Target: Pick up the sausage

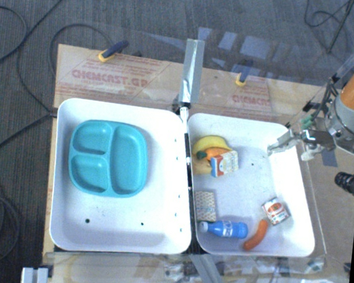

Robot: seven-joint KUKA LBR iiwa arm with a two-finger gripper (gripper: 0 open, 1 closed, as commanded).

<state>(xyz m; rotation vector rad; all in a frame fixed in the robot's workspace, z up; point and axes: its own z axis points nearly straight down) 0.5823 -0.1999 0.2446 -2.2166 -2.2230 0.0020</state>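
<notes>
The sausage point(255, 235), a short orange-red link, lies at a slant in the right bin point(301, 190) near its front right corner. A small red-and-white can point(276, 211) sits just behind it, and a blue bottle point(224, 229) lies to its left. My gripper point(290, 149) hangs over the bin's back right corner, well behind the sausage. It is open with nothing between its fingers.
A banana point(209, 144) and an orange-and-white carton point(223, 163) crowd the right bin's back left, with a patterned pad point(205, 205) in front of them. The left bin point(66, 220) bears a teal divided plate point(108, 158). A metal post point(190, 72) stands behind the bins.
</notes>
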